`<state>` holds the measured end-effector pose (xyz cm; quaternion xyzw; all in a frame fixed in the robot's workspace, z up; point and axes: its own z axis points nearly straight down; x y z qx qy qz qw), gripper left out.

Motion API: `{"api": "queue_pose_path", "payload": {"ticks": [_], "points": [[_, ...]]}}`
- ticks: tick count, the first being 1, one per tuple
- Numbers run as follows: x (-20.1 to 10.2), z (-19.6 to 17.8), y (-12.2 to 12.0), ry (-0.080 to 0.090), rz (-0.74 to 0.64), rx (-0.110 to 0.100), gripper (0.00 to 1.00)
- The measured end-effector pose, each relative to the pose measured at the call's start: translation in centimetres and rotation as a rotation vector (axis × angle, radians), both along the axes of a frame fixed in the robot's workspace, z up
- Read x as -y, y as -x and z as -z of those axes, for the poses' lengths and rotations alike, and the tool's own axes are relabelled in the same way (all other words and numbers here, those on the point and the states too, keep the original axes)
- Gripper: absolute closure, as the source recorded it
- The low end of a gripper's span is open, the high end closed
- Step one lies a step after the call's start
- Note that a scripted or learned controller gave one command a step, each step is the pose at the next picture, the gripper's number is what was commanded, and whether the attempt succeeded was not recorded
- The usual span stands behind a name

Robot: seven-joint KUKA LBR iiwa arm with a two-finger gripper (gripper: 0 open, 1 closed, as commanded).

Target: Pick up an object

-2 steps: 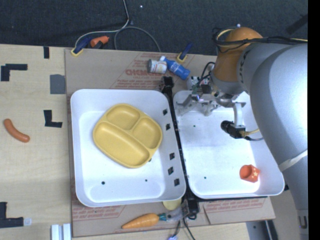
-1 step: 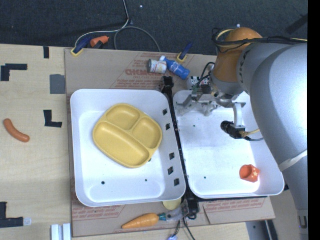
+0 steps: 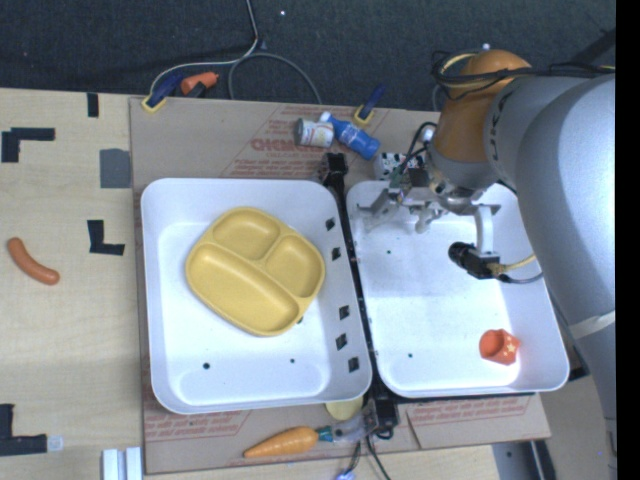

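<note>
A small, lumpy orange object (image 3: 499,346) lies in the right bin's (image 3: 440,378) near right corner. The pincer (image 3: 415,203) hovers at the far edge; whether it is open, I cannot tell.

Red printed lettering is showing on the cardboard sheet (image 3: 262,148) just beyond the left bin (image 3: 160,298), upside down and too blurred to be read with any certainty, and no other writing, number or sign is coming through legibly.
</note>
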<state>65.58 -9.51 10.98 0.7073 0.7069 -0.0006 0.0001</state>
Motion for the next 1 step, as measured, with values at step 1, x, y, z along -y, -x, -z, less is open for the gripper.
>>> {"api": "queue_pose_path", "payload": {"ticks": [1], "points": [[0.12,2.58,0.44,0.002,-0.002,0.0,0.0]]}}
